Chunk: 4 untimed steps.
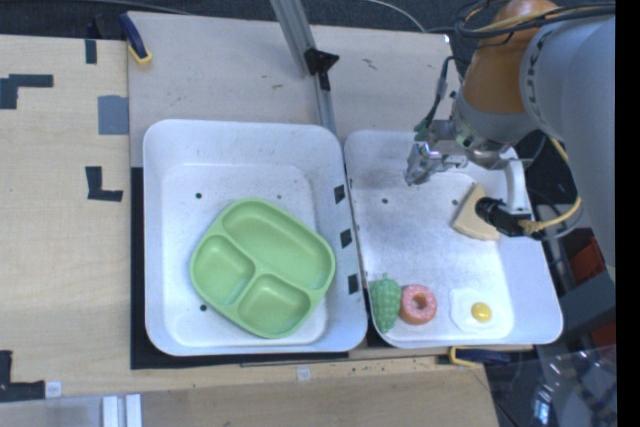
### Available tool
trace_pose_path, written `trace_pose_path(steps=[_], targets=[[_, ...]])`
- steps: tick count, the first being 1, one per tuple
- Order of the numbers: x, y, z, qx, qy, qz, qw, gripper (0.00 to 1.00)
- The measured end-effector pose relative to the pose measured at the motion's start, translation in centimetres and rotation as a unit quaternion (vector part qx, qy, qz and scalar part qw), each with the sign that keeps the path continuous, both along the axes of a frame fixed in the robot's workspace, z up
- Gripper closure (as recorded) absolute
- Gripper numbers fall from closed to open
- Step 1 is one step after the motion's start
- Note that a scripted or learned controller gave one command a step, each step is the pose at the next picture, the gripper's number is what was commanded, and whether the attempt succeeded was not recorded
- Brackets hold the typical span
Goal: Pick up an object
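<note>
four toys (417, 304) in right bin (430, 235), one green plate (263, 267) left.

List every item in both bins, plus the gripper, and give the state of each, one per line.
Green plate: lying flat in the left bin, nothing on it.
Green toy: resting at the right bin's near edge.
Donut: lying flat, beside the green toy.
Fried egg: lying flat, yolk up.
Bread slice: lying by the arm.
Gripper: above the right bin, holding nothing visible.

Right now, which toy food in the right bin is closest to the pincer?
The tan bread slice, lying just right of and below the pincer. The green toy, pink donut and fried egg line the bin's near edge.
</note>
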State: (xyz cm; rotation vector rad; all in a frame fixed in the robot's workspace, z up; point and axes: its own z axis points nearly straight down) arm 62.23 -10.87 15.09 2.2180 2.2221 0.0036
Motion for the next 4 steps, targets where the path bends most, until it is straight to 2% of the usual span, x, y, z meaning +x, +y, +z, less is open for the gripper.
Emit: trace_pose_path(steps=[1,4], targets=[[0.1,0.0,5.3,-0.0003,-0.001,0.000,1.0000,1.00],[-3.6,16.8,8.6,0.0011,0.002,0.003,1.0000,1.00]])
